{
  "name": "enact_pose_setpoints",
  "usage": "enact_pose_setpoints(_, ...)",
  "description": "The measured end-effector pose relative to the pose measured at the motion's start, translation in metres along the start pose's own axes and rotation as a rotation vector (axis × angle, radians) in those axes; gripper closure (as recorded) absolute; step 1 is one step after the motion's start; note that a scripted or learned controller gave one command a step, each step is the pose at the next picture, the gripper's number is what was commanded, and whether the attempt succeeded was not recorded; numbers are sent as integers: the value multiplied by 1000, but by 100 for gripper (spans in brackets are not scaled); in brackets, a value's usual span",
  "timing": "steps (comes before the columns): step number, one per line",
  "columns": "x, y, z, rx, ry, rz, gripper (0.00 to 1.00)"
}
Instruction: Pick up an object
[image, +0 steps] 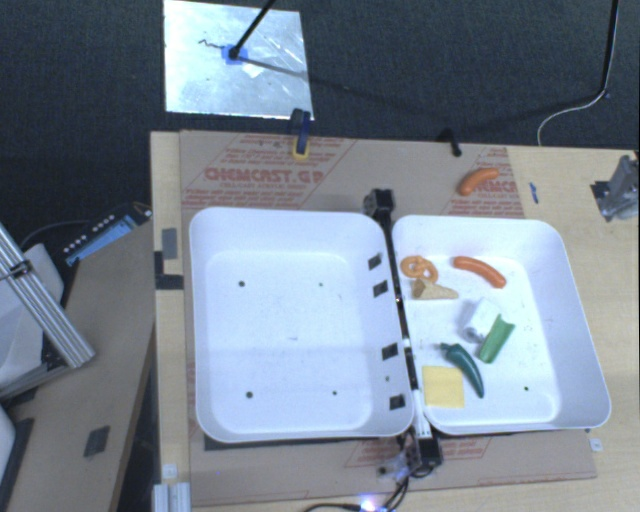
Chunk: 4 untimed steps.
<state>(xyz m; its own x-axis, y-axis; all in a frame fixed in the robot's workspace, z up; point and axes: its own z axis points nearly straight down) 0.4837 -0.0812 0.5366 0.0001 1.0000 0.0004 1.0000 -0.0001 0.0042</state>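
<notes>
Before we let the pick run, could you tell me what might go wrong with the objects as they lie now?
The dark green pepper, light green piece and white block crowd together, so a grasp may catch two or nudge neighbours. The yellow square lies flat and could slip the fingers. The pretzel touches the tan wedge.

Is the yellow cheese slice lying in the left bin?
No, the yellow cheese slice lies in the right bin, near its front left corner beside the dark green pepper.

Two white bins (290, 225) are seen side by side on the bench. Seven small objects are counted in the right bin: one pretzel (419, 268), one orange sausage (479, 270), one tan wedge (434, 291), one white block (479, 319), one green stick (495, 340), one dark green pepper (465, 366) and one yellow square (444, 387). One further orange sausage (478, 181) is counted on the bench beyond that bin.
</notes>
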Motion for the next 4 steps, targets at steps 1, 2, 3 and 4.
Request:
enact_pose_setpoints(1, -13, 126, 4, 1, -3, -4, 100)
enact_pose_setpoints(2, 18, -2, -1, -1, 1, -6, 100)
enact_pose_setpoints(3, 2, 96, 3, 1, -2, -2, 100)
enact_pose_setpoints(4, -1, 0, 0, -2, -1, 0, 100)
